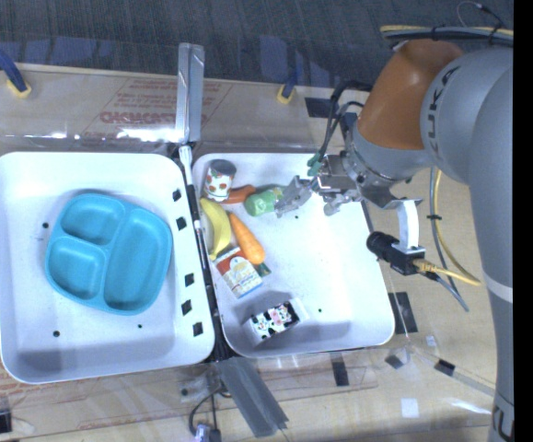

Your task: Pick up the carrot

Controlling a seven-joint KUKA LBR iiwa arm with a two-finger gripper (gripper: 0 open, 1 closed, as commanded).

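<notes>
The carrot (247, 238) is orange and lies at a slant in the left part of the right bin (340, 284), touching the yellow banana (214, 227) on its left. My gripper (311, 201) hovers over the bin's upper middle, to the upper right of the carrot and apart from it. Its fingers (291, 198) are open, with only white bin floor between them. The nearer fingertip is close to a green fruit (262, 201).
Along the right bin's left side are a small round red-and-white object (218, 180), a second orange piece (239, 193), a small carton (239, 275) and a black-and-white pack (273, 318). The left bin (17, 274) holds a blue divided plate (110, 251).
</notes>
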